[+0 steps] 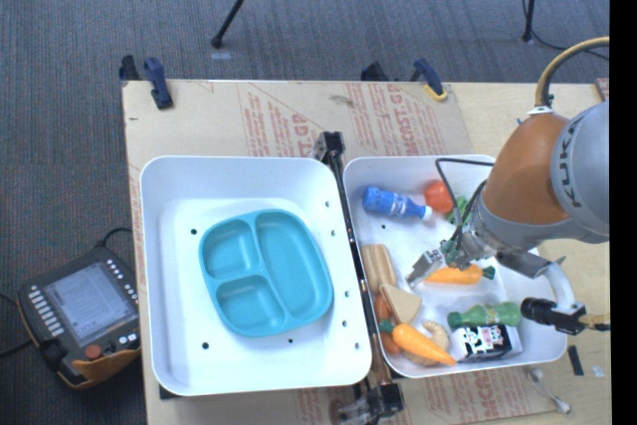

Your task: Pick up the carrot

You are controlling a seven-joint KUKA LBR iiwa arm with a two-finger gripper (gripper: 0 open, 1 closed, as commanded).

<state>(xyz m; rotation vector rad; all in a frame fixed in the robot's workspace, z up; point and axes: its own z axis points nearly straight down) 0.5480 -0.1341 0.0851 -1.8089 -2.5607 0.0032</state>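
Observation:
An orange carrot [458, 277] with a green top lies in the right bin [398, 176], near its middle. My gripper [441, 262] hangs right at the carrot's left end, low over it, under the grey and orange wrist. A second, fatter carrot [422, 343] lies near the bin's front wall. Whether anything is held is hidden by the wrist.
The right bin also holds a blue bottle [394, 204], a red tomato [438, 195], a bread stick [378, 266], a cheese wedge [402, 303], a green bottle [484, 316] and a black-and-white carton [487, 341]. In the left bin [169, 184] lies a blue divided plate [265, 271].

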